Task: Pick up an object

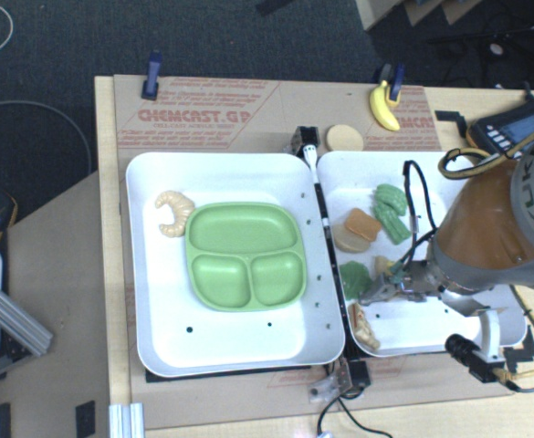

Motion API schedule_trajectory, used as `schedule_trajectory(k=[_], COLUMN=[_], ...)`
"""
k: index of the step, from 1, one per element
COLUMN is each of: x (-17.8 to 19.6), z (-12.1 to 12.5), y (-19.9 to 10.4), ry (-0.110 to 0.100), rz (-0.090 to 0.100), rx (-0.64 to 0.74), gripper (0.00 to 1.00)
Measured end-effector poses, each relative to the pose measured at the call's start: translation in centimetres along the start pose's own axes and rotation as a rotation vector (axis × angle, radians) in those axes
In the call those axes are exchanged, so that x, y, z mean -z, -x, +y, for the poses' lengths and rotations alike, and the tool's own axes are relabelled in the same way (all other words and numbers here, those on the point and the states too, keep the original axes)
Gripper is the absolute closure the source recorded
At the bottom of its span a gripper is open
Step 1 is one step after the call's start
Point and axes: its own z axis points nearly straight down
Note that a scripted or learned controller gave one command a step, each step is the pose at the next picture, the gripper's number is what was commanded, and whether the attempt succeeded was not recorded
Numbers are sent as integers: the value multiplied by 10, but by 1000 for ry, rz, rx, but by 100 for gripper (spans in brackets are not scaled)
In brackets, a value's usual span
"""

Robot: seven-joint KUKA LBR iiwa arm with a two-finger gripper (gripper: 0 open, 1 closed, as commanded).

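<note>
- The gripper (385,286) sits low in the right bin (413,336), just beside a dark green leafy piece (356,278); whether the fingers are open or closed I cannot tell, the wrist and cables blur them
- Crowding is the risk: a brown bun-like piece (356,229) and a tan piece (364,328) at the bin's near rim lie close, so a closing grasp could nudge one aside or pinch two together
- The leafy piece looks flat and soft; it may slip out on lifting
- The green divided tray (246,255) and pale curled piece (173,212) lie in the left bin (157,336), well apart
</note>
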Motion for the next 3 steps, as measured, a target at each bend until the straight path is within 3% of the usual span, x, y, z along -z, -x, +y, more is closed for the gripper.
schedule_trajectory(k=[1, 3], x=[16, 211], z=[3, 2], y=[1, -94], ry=[11, 21], rz=[-4, -1], rx=[0, 7], gripper=[100, 100])
